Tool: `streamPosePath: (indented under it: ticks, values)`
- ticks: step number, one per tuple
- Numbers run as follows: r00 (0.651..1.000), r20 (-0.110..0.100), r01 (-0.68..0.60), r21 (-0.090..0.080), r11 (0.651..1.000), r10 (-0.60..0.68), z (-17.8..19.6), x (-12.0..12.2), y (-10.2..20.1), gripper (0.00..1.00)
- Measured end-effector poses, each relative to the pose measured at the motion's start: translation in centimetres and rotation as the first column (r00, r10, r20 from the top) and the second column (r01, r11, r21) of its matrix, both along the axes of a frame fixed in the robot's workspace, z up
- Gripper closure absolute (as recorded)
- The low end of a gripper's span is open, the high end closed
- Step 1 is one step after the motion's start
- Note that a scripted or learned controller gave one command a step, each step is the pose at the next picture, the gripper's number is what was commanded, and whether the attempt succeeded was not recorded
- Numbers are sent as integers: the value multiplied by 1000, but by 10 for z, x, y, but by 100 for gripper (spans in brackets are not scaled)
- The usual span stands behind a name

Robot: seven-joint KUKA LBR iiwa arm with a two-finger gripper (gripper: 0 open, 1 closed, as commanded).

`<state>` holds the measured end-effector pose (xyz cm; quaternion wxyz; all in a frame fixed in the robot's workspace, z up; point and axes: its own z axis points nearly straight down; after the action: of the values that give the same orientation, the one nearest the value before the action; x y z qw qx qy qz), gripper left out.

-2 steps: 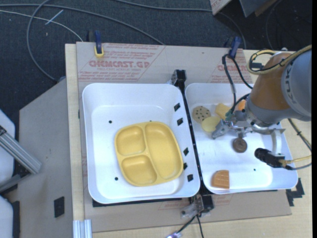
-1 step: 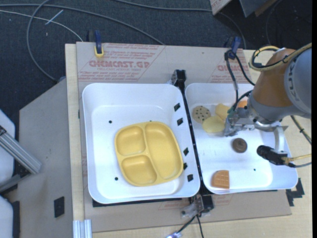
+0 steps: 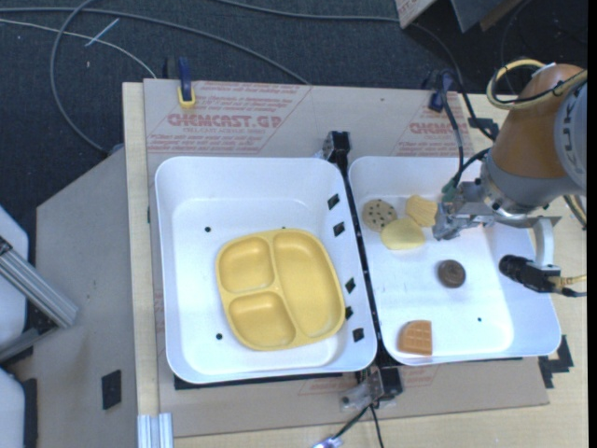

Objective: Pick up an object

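In the right bin lie a round chocolate-chip cookie, a pale yellow oval piece, a yellow wedge, a small brown round piece and an orange-brown block. My gripper hangs low over the upper part of this bin. It is just right of the yellow wedge and the pale oval piece, and above the brown round piece. I see nothing between its tips.
The left bin holds a yellow three-compartment tray. A black divider with clips runs between the bins. The grey arm with its orange band comes in from the upper right over the right bin's far edge.
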<state>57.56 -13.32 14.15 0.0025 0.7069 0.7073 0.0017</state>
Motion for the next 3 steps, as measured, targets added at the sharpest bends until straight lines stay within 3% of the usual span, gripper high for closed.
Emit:
streamPosePath:
  ticks: [2, 3]
  values:
    - [1000, 1, -1, 0, 1000, 1, 95, 6, -9, 100]
    - [1000, -8, -5, 4, 1000, 5, 84, 6, 42, 100]
